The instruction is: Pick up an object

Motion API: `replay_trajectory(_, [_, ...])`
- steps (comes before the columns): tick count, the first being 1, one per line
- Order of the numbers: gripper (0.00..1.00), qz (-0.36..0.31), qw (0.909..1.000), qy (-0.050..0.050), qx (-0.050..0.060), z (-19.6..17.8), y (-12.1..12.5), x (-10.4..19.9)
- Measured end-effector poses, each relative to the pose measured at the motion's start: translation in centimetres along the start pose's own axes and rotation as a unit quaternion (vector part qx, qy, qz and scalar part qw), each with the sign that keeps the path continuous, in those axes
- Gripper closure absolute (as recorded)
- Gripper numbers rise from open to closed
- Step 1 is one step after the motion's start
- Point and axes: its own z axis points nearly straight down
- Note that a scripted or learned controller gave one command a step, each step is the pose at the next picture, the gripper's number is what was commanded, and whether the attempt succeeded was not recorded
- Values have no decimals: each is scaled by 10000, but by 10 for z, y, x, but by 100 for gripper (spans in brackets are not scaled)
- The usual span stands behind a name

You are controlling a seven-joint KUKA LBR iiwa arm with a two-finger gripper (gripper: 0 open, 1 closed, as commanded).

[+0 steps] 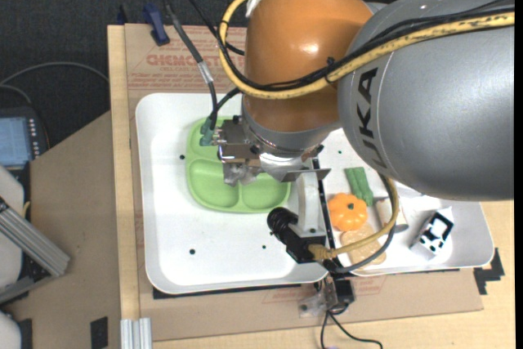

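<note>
Now down over the green plate [214, 184] in the left bin [163, 176], gripper [237, 167] grip impossible to tell, mid-approach, needing a clean close and a straight lift next.

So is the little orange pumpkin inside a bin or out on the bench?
Inside. The orange pumpkin rests on the right bin floor, beside a green stick.

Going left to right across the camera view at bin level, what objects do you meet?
Green divided plate → orange pumpkin → black-and-white patterned cube. The green stick and the tan piece sit right against the pumpkin, so I left them out.
</note>
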Motion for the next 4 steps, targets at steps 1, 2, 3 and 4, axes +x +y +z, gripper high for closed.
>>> replay_trajectory(1, [100,20,9998,62,-162,-248,0,7])
replay_trajectory(2, [100,55,10000,-25,17,-49,48,-9])
replay_trajectory(3, [100,49,9999,29,-99,-125,0,-48])
replay_trajectory(4, [100,0,10000,29,-82,-145,1,13])
